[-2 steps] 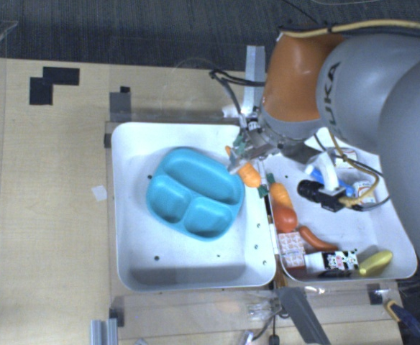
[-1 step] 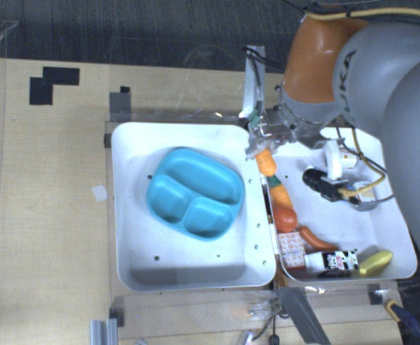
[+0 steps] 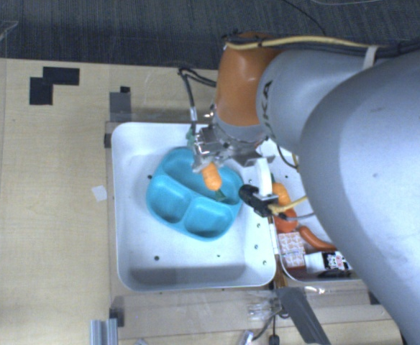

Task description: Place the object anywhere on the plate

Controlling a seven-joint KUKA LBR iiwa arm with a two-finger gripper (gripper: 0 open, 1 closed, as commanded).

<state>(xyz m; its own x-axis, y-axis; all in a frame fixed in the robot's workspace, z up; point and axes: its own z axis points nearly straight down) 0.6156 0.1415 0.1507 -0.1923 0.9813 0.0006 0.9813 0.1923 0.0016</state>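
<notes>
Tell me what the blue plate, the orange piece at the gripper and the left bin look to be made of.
Blue plate: likely moulded plastic, smooth with a slight sheen, its divided compartments rounded at the edges. Orange piece: looks like a plastic or rubber toy, evenly coloured; too small to tell which. It sits just under the gripper, over the plate. Left bin: white, smooth and matte, probably plastic, with soft rounded walls.

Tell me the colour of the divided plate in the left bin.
Light blue; the plate shows in the camera view.
</notes>
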